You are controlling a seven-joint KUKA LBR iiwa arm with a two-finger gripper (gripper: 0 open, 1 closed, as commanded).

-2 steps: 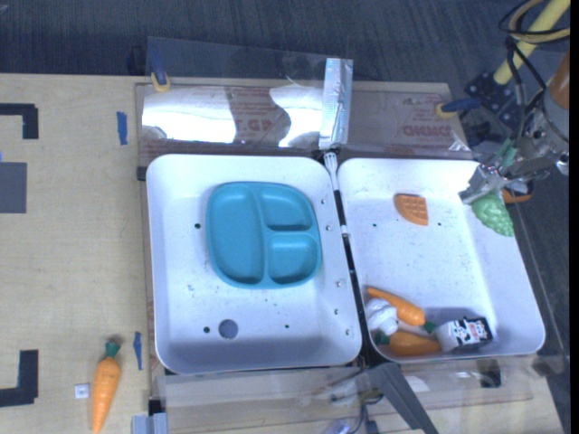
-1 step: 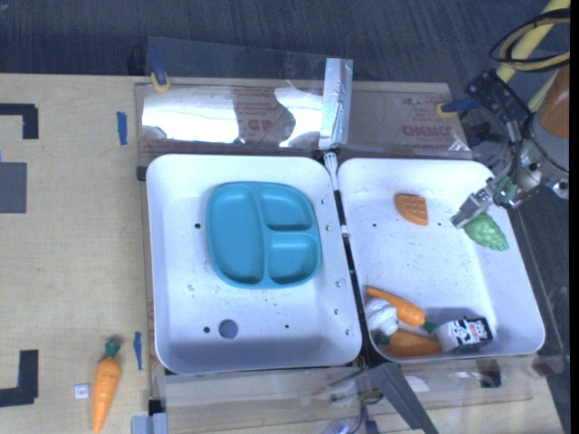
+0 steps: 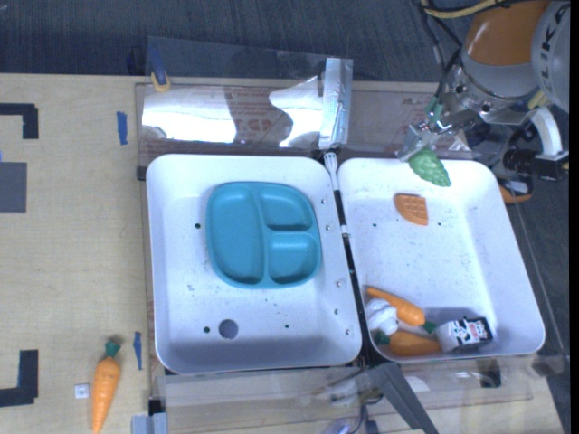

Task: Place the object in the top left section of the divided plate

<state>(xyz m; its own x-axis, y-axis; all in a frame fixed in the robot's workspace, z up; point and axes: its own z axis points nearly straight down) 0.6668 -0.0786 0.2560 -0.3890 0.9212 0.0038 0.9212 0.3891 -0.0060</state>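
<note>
Above right bin (image 3: pixel 507 242), hand (image 3: pixel 427 148) gripping bumpy green object (image 3: pixel 431 168), teal divided plate (image 3: pixel 263 233)

Claw (image 3: pixel 427 145) apparently gripping green object (image 3: pixel 430 167) above right bin (image 3: pixel 507 242), teal divided plate (image 3: pixel 264 233) in left bin (image 3: pixel 172 269)

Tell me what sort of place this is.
Most likely a robotics lab test bench, not a kitchen: two shallow white bins sit side by side on a taped wooden bench, a cabled arm's gripper reaches in, and the food is toys, like the carrot beside them.
</note>
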